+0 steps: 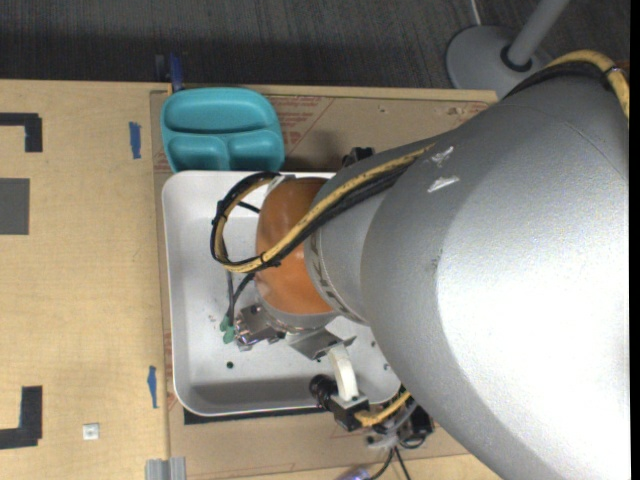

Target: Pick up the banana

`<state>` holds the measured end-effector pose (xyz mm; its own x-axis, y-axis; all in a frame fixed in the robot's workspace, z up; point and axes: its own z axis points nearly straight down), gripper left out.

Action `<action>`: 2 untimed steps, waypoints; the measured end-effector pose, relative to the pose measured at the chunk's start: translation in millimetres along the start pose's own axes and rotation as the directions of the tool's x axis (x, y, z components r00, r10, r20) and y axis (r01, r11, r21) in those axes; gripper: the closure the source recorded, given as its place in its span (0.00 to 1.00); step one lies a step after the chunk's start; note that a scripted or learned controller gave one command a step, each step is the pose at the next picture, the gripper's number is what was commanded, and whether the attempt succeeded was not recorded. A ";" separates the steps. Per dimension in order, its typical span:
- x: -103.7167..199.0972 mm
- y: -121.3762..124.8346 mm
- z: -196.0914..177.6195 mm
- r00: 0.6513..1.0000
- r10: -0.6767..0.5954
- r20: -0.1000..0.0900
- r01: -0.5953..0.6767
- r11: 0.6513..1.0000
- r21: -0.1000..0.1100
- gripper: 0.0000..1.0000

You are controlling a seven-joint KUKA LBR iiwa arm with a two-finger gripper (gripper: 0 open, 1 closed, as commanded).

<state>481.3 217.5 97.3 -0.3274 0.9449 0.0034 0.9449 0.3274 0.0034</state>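
Note:
My grey arm reaches in from the right and covers most of the white bin point(190, 268). Its orange band point(285, 253) hangs over the bin's middle. Below the band, the gripper point(250, 330) points down over the bin's floor near the front left. A black and yellow cable point(225, 243) loops out to the left of the wrist. The arm hides the bin floor under and to the right of it.
A teal plastic tray point(222, 128) lies just behind the bin's far rim. Brown cardboard point(80, 268) with blue tape marks covers the bench to the left. A grey stand base point(490, 58) sits at the back right.

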 end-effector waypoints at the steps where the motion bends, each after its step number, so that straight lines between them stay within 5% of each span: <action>1: -2.3 -3.3 -23.7 0.848 0.530 0.005 -0.530 0.848 0.001 1.00; 2: -18.1 -8.0 -145.2 0.915 0.403 0.005 -0.403 0.915 0.002 1.00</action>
